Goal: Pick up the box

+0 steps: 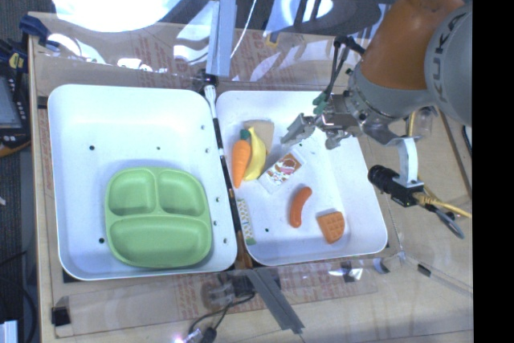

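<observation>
The open, empty hand (315, 130) hovers just right of the box (283, 169), approach underway; next it must descend and close.

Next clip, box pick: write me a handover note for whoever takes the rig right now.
Pincer: over the right bin, fingers spread open, nothing between them.
Box: small and flat, lying on the right bin's floor, below and left of the pincer in the camera view, apart from it. Carrot and banana lie just to its left, sausage below it.
Left bin holds the green divided plate.
Done: arm positioned near the box.
Left: descend, close on the box, lift.
</observation>
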### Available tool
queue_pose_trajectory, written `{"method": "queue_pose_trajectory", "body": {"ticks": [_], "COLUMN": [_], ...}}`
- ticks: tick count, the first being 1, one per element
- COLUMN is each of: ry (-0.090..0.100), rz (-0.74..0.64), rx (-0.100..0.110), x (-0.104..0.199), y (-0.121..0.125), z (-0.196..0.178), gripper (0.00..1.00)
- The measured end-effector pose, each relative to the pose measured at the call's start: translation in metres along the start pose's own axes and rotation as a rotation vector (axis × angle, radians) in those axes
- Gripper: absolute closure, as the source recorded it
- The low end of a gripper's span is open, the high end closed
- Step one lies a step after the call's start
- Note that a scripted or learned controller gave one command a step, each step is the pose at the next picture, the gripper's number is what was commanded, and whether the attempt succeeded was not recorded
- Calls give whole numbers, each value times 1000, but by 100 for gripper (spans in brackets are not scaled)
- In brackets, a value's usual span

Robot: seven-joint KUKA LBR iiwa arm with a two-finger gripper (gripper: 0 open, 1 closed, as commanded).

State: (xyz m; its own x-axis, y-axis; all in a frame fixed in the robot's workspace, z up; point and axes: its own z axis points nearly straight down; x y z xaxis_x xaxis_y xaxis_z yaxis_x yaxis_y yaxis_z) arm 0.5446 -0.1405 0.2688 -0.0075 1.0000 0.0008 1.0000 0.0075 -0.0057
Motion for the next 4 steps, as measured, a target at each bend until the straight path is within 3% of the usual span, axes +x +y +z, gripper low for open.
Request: {"method": "queue_pose_trajectory", "body": {"ticks": [1, 2, 3, 4], "ry": [0, 2, 0, 1], "rz": [335, 228, 128, 289], "rx": [2, -1, -5, -15], "x": [-53, -57, -64, -43], "y": [-36, 69, 113, 90], "z": [111, 162, 100, 169], "gripper": [0, 0, 0, 0]}}
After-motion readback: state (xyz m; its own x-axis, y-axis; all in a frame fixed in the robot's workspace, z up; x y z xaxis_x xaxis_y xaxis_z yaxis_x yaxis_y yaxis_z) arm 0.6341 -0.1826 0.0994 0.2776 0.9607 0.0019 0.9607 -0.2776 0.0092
